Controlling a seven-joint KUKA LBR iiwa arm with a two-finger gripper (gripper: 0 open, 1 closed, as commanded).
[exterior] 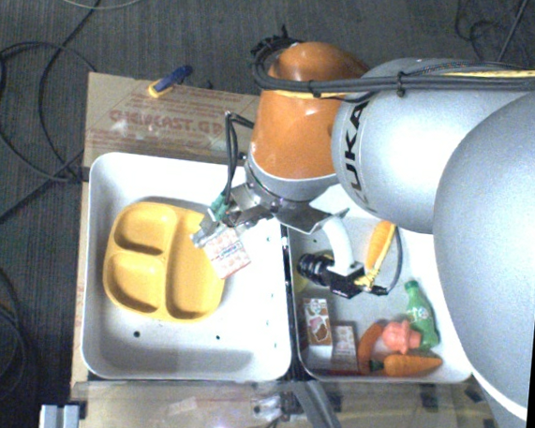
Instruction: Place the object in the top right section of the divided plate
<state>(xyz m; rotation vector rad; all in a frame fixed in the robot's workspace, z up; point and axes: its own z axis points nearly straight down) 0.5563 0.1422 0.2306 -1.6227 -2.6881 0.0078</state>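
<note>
Gripper [218,215] over right edge of divided plate [164,260] in left bin [178,360]. Fingers closed on small flat packet [227,252], white with pink print, card-like, rectangular. Packet hangs below fingertips, tilted, long axis running upper left to lower right, lower end pointing toward bin floor right of plate. Plate yellow, smooth plastic, rounded compartments. Right bin [459,373] holds carrot [413,364], green bottle [421,313], small boxes [318,321].

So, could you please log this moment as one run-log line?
hand over yellow divided plate, right edge | small packet at hand tip, grasp unclear | placement not confirmed
</note>
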